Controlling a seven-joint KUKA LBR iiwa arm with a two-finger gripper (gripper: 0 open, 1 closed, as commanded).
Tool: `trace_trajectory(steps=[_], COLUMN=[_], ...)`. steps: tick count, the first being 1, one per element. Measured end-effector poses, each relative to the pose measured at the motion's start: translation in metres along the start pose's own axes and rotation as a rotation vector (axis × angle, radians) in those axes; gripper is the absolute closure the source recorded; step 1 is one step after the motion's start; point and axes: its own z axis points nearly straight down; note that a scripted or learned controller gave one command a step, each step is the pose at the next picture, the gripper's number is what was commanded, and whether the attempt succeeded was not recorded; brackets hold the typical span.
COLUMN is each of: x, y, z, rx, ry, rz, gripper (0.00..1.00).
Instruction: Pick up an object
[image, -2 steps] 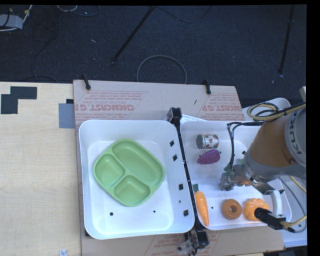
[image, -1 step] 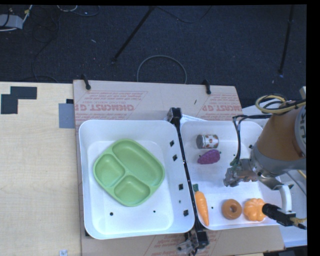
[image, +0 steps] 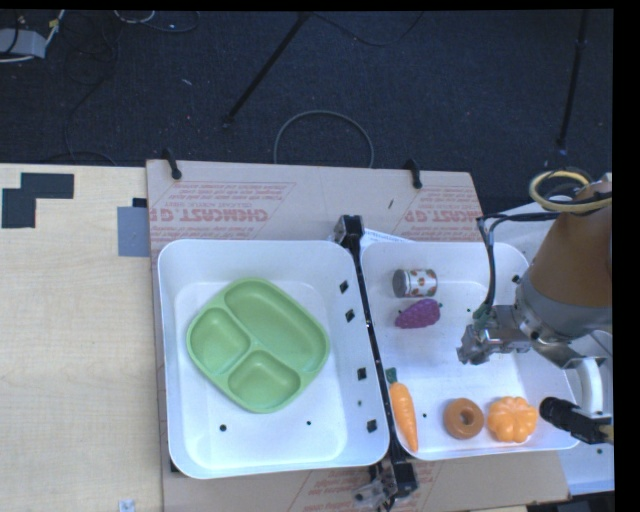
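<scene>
The right bin (image: 440, 275) holds a small metal can (image: 414, 282) lying on its side near the back. A purple bunch of grapes (image: 418, 314) sits just in front of the can. Along the bin's front lie an orange carrot (image: 403, 416) by the left wall, a brown donut (image: 463, 418) and an orange pumpkin (image: 511, 419). My gripper (image: 480, 346) hangs over the right half of this bin, to the right of the grapes and behind the donut, on the grey arm that comes in from the right. Nothing shows in its grasp.
The left bin (image: 190, 265) carries a green divided plate (image: 257, 343). A black divider rail (image: 365, 340) runs between the two bins. Cardboard lies under both bins, and a wooden bench top (image: 70, 340) stretches to the left.
</scene>
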Motion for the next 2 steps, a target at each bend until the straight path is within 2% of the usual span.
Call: trace_trajectory(steps=[1,2], x=[-0.001,0.046], y=[0.000,0.021], z=[-0.029,-0.040], rx=[0.000,0.002], ry=[0.000,0.001], rz=[0.000,-0.004], gripper=[1.00,1.00])
